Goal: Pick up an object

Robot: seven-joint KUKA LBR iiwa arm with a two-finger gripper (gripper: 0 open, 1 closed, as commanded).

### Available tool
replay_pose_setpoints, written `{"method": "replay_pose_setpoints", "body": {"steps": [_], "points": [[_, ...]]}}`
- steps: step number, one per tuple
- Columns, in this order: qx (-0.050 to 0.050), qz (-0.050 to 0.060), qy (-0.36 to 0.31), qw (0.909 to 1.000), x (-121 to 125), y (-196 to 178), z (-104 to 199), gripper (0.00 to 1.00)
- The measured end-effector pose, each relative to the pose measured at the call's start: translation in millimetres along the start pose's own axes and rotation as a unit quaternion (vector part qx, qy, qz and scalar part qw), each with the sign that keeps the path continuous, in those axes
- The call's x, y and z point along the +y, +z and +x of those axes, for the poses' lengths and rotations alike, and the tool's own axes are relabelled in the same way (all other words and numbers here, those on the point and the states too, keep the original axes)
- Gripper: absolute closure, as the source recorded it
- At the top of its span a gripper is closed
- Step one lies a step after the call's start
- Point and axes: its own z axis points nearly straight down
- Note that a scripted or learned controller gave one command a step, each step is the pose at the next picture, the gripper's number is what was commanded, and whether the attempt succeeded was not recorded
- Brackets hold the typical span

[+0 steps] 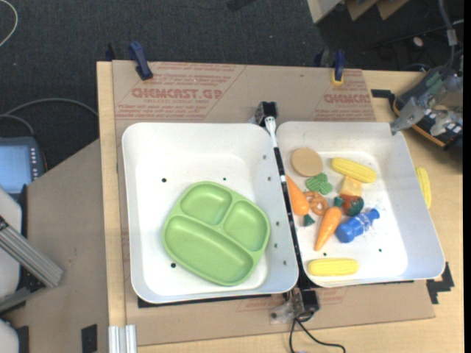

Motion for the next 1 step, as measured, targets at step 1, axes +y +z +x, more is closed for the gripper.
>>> {"method": "replay_pose_setpoints", "body": {"steps": [1], "points": [[0.003,0.007,-0.001,1.0,-4.5,150.3,32.0,0.0]]}}
